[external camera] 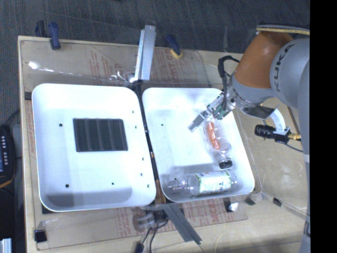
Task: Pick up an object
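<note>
You are looking at a robotics lab or test cell, not a home. The table (274, 194) is a plywood sheet printed with red markings, held at its far edge by blue clamps (53, 35). Two white bins (47, 141) sit side by side on it, cables (150, 231) trail off its near edge, and dark carpet (79, 7) covers the floor beyond.

Fixed overhead camera; slanted down; both bins (141, 96)
</note>
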### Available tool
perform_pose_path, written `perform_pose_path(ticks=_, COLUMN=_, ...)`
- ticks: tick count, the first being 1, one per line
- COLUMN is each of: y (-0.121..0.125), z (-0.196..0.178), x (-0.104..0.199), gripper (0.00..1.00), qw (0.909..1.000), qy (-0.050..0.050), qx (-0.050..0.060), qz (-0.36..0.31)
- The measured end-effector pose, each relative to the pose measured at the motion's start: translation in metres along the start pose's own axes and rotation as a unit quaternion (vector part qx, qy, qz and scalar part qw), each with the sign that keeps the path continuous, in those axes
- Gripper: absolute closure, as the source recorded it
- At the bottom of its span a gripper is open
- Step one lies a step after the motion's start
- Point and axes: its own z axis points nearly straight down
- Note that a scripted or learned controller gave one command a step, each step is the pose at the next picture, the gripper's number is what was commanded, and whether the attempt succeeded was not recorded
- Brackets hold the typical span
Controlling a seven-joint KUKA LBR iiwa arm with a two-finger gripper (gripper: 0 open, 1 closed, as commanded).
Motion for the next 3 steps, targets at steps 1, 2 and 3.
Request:
perform_pose_path(ticks=1, y=0.000, z=0.000, x=0.000, gripper=0.00, qw=1.0000, qy=0.000, qx=0.000, qz=0.000)
perform_pose_path(ticks=2, y=-0.028, z=-0.018, x=0.020, gripper=0.00, qw=1.0000, qy=0.001, qx=0.001, qz=0.001)
perform_pose_path(ticks=3, y=-0.018, z=0.040, x=0.013, gripper=0.00, qw=0.9998, qy=0.002, qx=0.002, qz=0.017)
